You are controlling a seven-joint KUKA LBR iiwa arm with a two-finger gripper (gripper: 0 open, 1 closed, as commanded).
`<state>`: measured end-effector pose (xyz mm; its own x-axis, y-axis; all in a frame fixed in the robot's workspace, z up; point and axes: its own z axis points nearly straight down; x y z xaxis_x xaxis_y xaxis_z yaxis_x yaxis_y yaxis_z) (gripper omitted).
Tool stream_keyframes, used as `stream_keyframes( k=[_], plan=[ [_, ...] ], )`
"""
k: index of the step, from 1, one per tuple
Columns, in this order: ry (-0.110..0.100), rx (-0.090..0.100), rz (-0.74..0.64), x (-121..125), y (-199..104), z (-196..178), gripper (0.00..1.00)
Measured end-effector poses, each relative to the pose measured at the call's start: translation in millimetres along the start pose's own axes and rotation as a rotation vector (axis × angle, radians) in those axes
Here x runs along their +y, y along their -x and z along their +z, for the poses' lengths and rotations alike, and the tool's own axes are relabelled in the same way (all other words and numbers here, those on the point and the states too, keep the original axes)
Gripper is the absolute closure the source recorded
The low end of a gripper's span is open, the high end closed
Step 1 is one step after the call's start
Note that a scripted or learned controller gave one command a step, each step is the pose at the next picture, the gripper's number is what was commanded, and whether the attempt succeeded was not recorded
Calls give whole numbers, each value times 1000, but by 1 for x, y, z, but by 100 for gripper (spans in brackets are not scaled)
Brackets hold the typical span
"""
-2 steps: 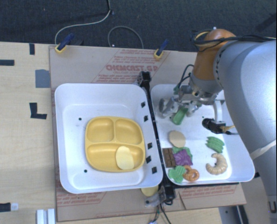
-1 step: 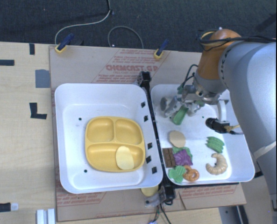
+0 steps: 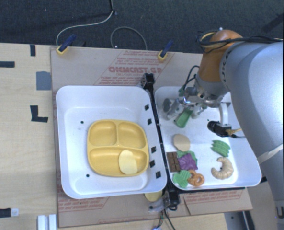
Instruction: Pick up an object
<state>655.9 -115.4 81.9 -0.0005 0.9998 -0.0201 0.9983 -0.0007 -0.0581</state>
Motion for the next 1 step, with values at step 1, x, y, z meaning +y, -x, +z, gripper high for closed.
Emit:
stream_keyframes(
  k=[1],
  plan=[
    [-6,9,1,-1,-3,-9,100]
  ],
)
